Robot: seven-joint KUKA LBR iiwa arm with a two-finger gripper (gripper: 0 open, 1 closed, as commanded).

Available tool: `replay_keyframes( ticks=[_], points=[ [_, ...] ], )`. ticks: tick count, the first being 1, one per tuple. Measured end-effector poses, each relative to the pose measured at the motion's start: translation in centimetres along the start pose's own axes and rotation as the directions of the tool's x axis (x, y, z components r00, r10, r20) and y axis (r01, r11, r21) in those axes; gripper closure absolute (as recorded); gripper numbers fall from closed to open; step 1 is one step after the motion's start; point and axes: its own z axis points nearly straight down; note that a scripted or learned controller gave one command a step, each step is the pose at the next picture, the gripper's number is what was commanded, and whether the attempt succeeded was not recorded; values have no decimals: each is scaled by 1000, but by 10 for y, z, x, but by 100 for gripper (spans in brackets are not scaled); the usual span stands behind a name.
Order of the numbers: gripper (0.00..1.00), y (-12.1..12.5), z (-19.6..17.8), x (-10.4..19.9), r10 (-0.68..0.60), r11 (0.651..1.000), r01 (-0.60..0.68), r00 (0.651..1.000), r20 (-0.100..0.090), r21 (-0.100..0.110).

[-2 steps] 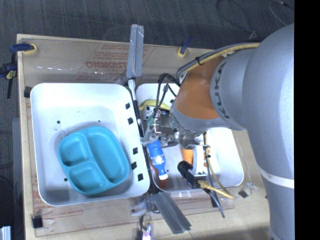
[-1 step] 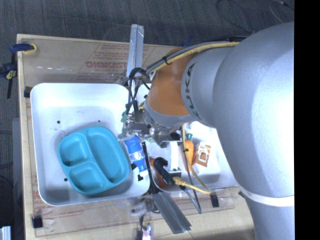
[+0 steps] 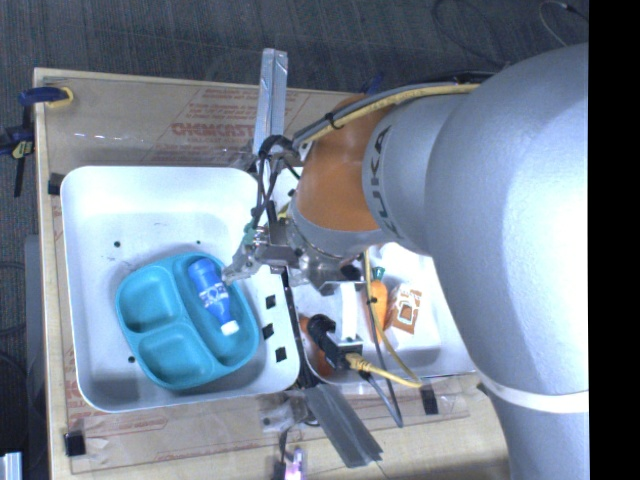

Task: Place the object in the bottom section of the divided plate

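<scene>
blue bottle (image 3: 213, 293) lying in blue divided plate (image 3: 180, 320), left bin (image 3: 100, 218)

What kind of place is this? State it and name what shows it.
Probably a robotics lab test bench: a grey arm with an orange band reaches over two white bins, and the left one holds a blue divided plate.

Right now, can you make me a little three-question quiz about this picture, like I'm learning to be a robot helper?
1. True or false: the divided plate is red.
2. Which bin holds the plate? A) the left bin B) the right bin
3. Fill in: the blue bottle lies in the plate's long section, on the side nearest the ____.

Key: 1. False, it is blue. 2. A. 3. gripper.
</scene>
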Motion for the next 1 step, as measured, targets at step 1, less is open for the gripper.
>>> replay_keyframes(
  ticks=[1],
  points=[
    [0,43,0,-29,2,1000,-2,1000,-1,2]
  ],
)
